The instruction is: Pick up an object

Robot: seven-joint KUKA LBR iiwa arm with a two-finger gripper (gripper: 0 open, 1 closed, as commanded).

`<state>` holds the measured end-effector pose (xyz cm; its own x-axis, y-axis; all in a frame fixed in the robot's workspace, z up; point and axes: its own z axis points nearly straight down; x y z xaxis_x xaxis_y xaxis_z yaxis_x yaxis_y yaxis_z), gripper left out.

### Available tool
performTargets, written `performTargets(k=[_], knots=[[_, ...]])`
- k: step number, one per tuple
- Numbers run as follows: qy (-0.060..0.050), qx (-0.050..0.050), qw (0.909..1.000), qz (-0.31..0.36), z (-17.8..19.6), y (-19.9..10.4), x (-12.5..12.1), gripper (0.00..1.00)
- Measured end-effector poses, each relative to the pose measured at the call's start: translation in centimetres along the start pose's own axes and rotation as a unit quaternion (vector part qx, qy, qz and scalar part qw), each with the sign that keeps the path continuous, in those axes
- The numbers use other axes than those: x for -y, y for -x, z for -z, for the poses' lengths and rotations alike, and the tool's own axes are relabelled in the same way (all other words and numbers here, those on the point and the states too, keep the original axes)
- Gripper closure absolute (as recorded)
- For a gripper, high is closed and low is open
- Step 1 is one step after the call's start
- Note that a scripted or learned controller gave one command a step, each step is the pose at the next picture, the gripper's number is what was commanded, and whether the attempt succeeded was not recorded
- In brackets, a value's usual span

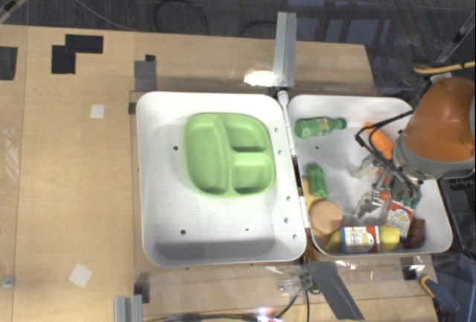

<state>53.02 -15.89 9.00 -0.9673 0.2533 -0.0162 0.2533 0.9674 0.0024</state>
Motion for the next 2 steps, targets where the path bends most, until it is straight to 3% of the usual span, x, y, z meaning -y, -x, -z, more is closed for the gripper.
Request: performTargets(k=[1, 2], knots=[[0.001, -0.001, 0.9997, 0.024, -0.1, 4.4, -6.3, 0.0], [-0.003, 0.0, 0.9993, -0.037, 4.3, 7.9, 3.3, 0.0]])
